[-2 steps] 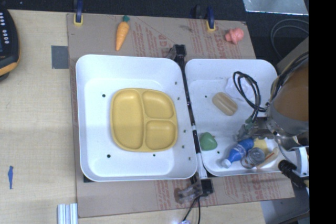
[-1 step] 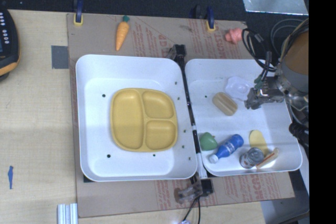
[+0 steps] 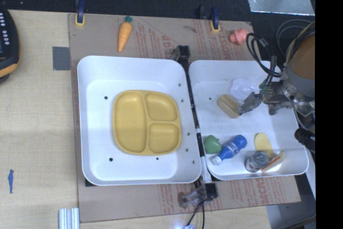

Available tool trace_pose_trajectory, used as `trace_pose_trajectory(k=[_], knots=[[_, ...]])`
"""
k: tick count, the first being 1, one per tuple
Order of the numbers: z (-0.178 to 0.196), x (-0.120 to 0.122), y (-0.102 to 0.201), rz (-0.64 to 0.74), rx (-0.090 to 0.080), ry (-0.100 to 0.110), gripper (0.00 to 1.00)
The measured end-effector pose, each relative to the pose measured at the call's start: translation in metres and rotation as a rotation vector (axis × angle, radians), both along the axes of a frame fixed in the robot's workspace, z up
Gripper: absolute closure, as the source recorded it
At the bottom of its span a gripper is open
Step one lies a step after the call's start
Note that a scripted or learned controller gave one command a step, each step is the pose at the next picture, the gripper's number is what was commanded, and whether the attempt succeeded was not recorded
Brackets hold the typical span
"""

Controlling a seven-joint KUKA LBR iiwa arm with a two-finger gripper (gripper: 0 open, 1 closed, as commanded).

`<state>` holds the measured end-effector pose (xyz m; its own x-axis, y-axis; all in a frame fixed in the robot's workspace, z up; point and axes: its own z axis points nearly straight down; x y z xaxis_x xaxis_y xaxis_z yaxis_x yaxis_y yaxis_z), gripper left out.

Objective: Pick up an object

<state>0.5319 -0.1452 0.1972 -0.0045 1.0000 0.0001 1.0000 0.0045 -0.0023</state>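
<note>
The left bin [image 3: 91, 115] carries a yellow divided tray [image 3: 146, 122] flat at its middle, likely parked out of the way, since the pickable clutter sits in the right bin [image 3: 206, 75]. There a green piece [image 3: 212, 144] and a blue bottle [image 3: 232, 148] lie at about seven o'clock, a tan block [image 3: 228, 105] near centre (the likeliest target), a can [image 3: 258, 161] at five. The gripper [image 3: 262, 104] hangs at three o'clock just beside the block, fingers spread and holding nothing, seemingly lined up to close on it
</note>
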Motion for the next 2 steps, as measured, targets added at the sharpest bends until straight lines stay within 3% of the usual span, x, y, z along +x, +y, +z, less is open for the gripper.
trace_pose_trajectory(k=[1, 2], knots=[[-0.111, -0.023, 0.023, 0.001, 0.003, 0.01, 0.0], [-0.062, 0.078, -0.034, 0.002, -0.006, -0.012, 0.0]])
